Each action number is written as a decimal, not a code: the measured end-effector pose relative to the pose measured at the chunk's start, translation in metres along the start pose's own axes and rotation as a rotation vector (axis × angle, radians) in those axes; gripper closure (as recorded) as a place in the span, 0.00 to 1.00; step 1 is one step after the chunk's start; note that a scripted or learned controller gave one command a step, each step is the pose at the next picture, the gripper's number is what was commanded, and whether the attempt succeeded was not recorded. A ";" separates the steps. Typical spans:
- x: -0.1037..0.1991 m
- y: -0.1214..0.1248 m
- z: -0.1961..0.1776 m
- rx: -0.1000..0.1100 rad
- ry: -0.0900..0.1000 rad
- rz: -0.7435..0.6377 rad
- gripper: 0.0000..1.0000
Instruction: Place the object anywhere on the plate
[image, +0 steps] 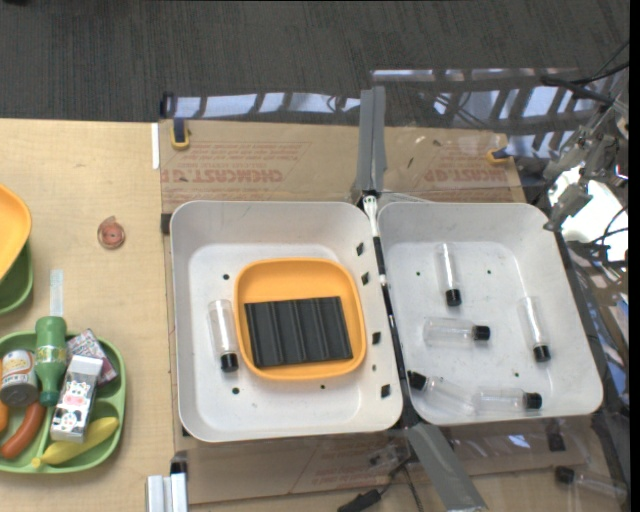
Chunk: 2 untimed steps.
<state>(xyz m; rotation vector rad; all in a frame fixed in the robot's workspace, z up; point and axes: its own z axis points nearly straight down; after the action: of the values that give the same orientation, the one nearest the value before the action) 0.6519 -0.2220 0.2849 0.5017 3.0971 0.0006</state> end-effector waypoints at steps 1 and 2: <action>0.010 -0.003 -0.036 -0.001 -0.001 -0.238 0.00; -0.002 0.002 -0.008 -0.002 0.000 -0.473 0.00</action>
<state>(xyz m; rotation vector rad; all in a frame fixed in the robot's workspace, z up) 0.6542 -0.2210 0.2930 -0.2375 3.1284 0.0015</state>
